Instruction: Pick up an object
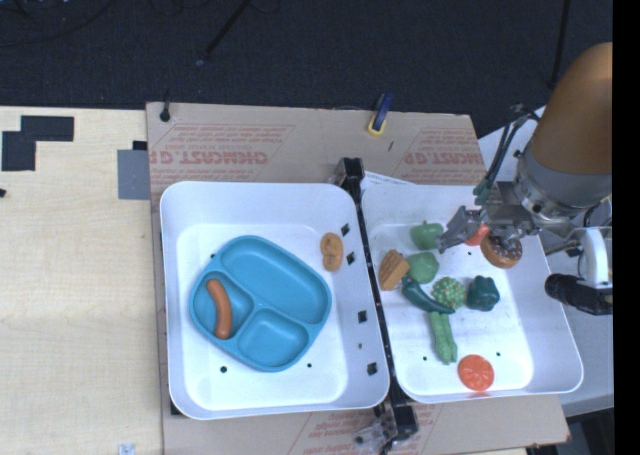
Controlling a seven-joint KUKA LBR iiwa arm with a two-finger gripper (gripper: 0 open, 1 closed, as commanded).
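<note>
We are looking at the gripper (pixel 487 231) hanging over the upper right part of the right bin (pixel 560 363), below the grey wrist and the orange band of the arm (pixel 580 123), which is cut off at the right side. Its dark linkage is blurring into the things beneath it, so we cannot tell how far the fingers are parted, nor whether anything is sitting between them. Just beside its tip a brown ring-shaped piece, maybe a doughnut (pixel 501 250), is lying partly under the mechanism, with a small orange-red patch next to it that we are failing to identify.

Moving outward in the same bin, we are seeing a green pepper (pixel 426 235) to the left of the gripper, a second round green piece (pixel 423 267) below it, and a tan bread-like piece (pixel 393 269) touching the bin's left wall. Lower down, a broccoli (pixel 449 292), a dark green pepper (pixel 482 293) and a long green vegetable (pixel 437 321) are crowding together, their edges overlapping. A red tomato (pixel 476 373) is lying apart near the bottom rim.

In the left bin (pixel 190 363) a blue tray (pixel 262 301) is holding a sausage (pixel 220 308), and a small brown piece (pixel 332 251) is resting near the bin's right wall.
</note>
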